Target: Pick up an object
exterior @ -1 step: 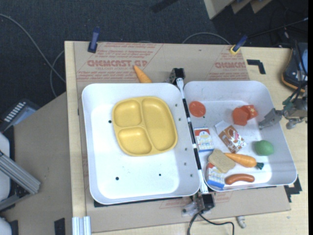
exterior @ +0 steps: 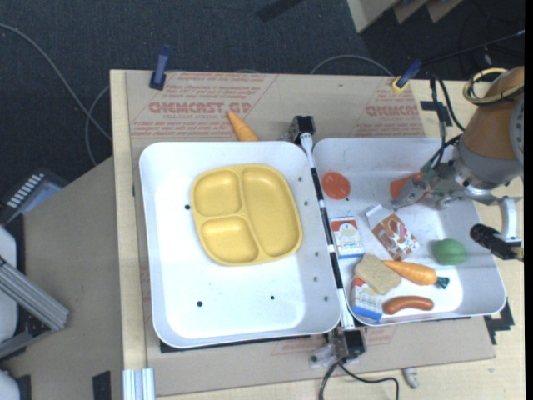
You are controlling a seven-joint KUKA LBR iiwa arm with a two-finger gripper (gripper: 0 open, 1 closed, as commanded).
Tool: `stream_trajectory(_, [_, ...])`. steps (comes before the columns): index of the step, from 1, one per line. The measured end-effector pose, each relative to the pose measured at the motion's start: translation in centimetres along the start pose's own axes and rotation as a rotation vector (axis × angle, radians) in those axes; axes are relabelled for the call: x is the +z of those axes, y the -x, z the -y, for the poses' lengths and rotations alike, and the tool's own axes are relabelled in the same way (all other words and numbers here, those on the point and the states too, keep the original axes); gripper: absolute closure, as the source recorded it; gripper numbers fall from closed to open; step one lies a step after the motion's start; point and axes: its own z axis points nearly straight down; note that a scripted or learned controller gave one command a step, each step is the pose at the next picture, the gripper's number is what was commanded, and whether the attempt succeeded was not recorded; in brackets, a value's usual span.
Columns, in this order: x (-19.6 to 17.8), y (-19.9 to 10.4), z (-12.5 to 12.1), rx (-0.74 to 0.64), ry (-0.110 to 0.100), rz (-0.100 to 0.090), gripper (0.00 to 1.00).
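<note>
Sausage (exterior: 407,304) nearest, at right bin (exterior: 487,294) front edge; carrot (exterior: 409,271) just behind it, long axis left-right; bread slice (exterior: 377,273) at its left end, green ball (exterior: 450,251) to its right. Snack packet (exterior: 393,234) farther back. Gripper (exterior: 416,187) beyond packet, near bin's far side, small red-orange piece (exterior: 406,184) at its tip; jaw state cannot be told. Open floor around red disc (exterior: 336,185), left of gripper.

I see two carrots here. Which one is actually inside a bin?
The carrot in the right bin, lying beside the bread slice. The other carrot lies on the bench behind the left bin.
</note>
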Motion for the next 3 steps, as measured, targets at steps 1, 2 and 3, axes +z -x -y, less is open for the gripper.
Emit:
stream_trajectory(1, [0.3, -5.9, -4.5, 0.006, -0.023, -0.003, 0.0])
stream_trajectory(2, [-1.1, -6.0, -5.0, 0.0, 0.0, 0.002, 1.0])
stream_trajectory(3, [-10.1, -13.3, -1.3, 0.0, 0.001, -0.001, 1.0])
